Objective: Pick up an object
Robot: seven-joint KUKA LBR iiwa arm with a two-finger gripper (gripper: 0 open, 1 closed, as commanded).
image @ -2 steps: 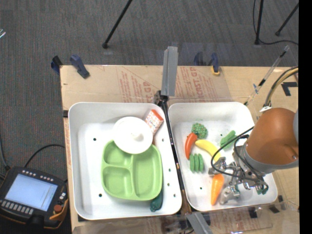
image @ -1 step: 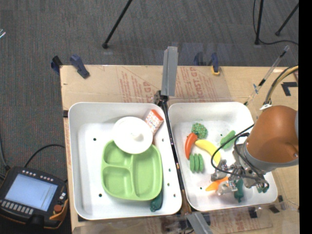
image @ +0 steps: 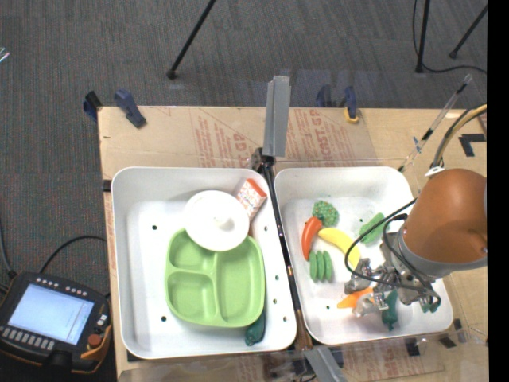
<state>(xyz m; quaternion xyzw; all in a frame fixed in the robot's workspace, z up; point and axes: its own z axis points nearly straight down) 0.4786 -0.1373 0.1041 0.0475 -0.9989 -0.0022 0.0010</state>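
At the near edge of the right bin (image: 421, 213), the pincer (image: 380, 297) is low over the bin floor, under the orange band of the arm (image: 445, 217). Just beside its metal parts lies an orange piece, probably a toy carrot (image: 354, 298), and a small dark green thing (image: 390, 317) is close under it. I cannot tell how wide the pincer stands, because the wrist and the linkage cover it, and I see nothing clearly between its two sides. So my judgement is that the pick is at the reaching or closing step: no object is lifted yet, and the grasp and the lift are left to do.

A little farther in this bin are green pea pods (image: 320, 265), a yellow banana (image: 340, 241), a red-orange pepper (image: 308, 235), a green broccoli (image: 324, 212) and another green piece (image: 371, 228), all resting on the floor.

In the left bin (image: 135, 237) a green divided tray (image: 215, 281) lies with a white round plate (image: 217, 220) over its far corner, and a small carton (image: 251, 197) beside it. Both bins sit on the counter (image: 183, 138).
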